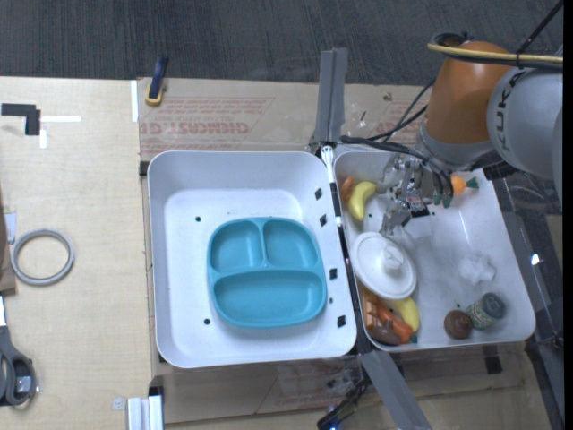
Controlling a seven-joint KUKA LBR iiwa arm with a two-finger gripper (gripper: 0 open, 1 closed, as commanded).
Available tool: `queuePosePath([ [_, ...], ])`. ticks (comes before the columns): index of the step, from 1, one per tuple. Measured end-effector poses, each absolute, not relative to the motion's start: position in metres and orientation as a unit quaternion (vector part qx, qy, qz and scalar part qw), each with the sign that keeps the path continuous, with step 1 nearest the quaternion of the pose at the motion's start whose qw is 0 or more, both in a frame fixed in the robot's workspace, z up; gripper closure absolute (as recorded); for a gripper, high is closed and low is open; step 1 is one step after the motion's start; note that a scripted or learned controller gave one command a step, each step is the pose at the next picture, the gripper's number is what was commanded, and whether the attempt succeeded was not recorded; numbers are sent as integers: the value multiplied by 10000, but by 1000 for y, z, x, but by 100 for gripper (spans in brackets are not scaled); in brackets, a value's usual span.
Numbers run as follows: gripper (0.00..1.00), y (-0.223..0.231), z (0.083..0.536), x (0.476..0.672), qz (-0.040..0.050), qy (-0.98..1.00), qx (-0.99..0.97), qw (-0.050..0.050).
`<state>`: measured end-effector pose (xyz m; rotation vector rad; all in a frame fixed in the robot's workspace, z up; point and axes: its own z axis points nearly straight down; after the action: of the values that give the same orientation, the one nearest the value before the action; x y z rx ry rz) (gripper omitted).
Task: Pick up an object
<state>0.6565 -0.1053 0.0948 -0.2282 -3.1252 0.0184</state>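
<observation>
My gripper [400,211] hangs over the back of the right bin [510,240], open, with nothing between its fingers. Just to its left lies a yellow banana [359,199] with an orange piece [346,186] beside it. A white round lid [383,264] sits just in front of the gripper. At the bin's front lie orange and yellow toy foods [394,321], a brown ball [458,323] and a small tin [489,309]. A white crumpled piece [474,269] rests mid-right. The arm's body hides part of the bin's back right.
The left bin [170,240] holds a blue divided plate [266,271]. A grey bar [329,97] runs up from between the bins. On the bench to the left lie a tape ring [40,256] and scissors [13,376].
</observation>
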Motion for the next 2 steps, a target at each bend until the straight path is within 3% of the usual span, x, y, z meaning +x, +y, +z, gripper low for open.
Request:
queuePosePath([
  [1,0,-159,151,654,4,-9934,-1144,-36],
  [2,0,-130,110,658,33,-9847,-1735,-140],
])
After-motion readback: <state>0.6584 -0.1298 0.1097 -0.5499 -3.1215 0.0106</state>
